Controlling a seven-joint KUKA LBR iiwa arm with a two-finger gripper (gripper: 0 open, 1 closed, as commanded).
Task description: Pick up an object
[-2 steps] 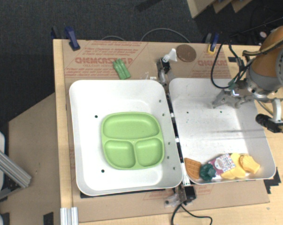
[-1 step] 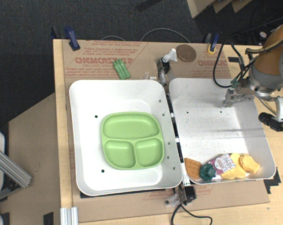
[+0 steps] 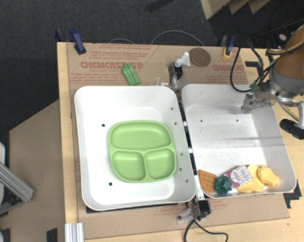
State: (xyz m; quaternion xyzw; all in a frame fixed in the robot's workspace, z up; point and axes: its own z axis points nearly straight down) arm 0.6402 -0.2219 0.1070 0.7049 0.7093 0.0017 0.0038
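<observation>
Item, left bin [image 3: 91,135]: we record one green divided tray [image 3: 141,150] lying flat at its centre.

Item, right bin [image 3: 272,135]: a cluster of small toy foods [image 3: 240,179] gathered against its near wall, likely settled there by the slope; these are our candidates for picking.

Item, tool [image 3: 253,103]: poised over the right bin's far edge, well apart from the cluster. We cannot tell its opening; we see nothing in it.
</observation>
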